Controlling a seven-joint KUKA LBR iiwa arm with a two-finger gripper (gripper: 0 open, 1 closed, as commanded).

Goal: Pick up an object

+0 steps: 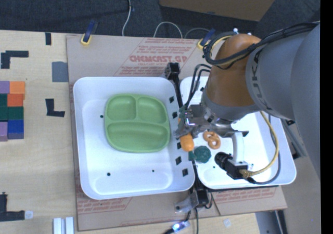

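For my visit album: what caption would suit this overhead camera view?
Grey-and-orange arm reaching over the right bin near small toys, beside a green divided plate in the left bin.

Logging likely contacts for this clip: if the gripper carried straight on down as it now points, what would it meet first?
Probably the small orange piece by the right bin left wall; depth is unclear under the gripper.
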